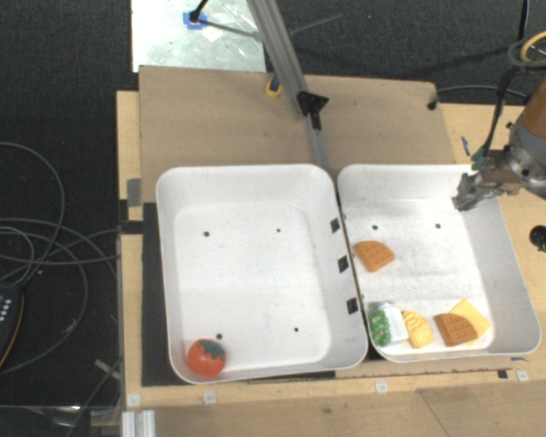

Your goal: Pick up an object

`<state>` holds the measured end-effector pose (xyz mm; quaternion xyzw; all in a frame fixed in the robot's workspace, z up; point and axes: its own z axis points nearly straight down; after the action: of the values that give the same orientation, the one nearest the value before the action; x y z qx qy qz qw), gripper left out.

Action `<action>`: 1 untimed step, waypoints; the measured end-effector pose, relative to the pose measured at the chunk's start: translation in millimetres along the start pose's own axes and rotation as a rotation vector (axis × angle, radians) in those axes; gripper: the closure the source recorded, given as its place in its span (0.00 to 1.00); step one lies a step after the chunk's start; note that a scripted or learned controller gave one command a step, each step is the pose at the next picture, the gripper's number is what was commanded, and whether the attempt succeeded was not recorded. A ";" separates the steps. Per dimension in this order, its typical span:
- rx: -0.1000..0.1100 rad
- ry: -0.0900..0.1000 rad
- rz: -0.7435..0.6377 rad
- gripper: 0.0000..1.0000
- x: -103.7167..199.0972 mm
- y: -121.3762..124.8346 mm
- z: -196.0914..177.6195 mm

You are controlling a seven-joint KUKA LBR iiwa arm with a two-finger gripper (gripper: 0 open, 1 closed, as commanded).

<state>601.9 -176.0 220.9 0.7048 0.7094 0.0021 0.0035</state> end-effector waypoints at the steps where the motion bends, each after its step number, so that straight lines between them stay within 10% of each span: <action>1: 0.005 0.001 0.001 1.00 -0.2 1.1 -14.5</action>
<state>602.9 -176.2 235.5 0.7051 0.7091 0.0010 0.0014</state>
